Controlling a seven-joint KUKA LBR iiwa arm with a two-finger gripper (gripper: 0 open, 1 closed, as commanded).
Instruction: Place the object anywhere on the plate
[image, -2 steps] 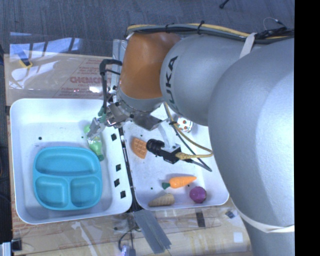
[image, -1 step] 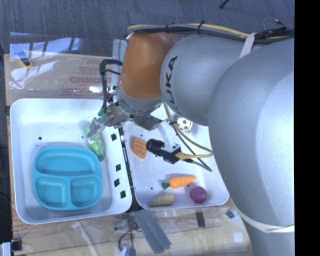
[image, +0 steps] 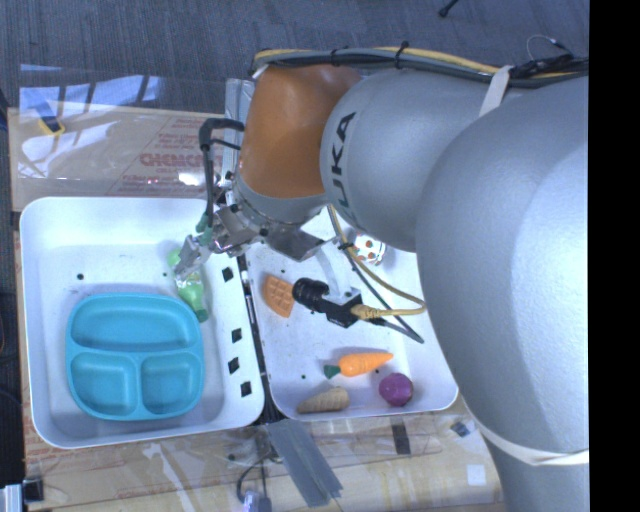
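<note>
One green toy (image: 190, 292), perhaps a leafy vegetable, sits in the left bin (image: 60, 225) at the far right corner of the blue divided plate (image: 130, 355). Its long axis runs roughly up and down the view. The gripper (image: 192, 255) fingers seem clamped on its upper end. A toy carrot (image: 362, 363) lies in the right bin (image: 300, 350).

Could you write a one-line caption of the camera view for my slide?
Gripper close to a green object just beside the blue plate in the left bin.

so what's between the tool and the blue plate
In the camera view, a green object lies just below the tool, by the upper right corner of the blue plate. Nothing else lies there.
</note>
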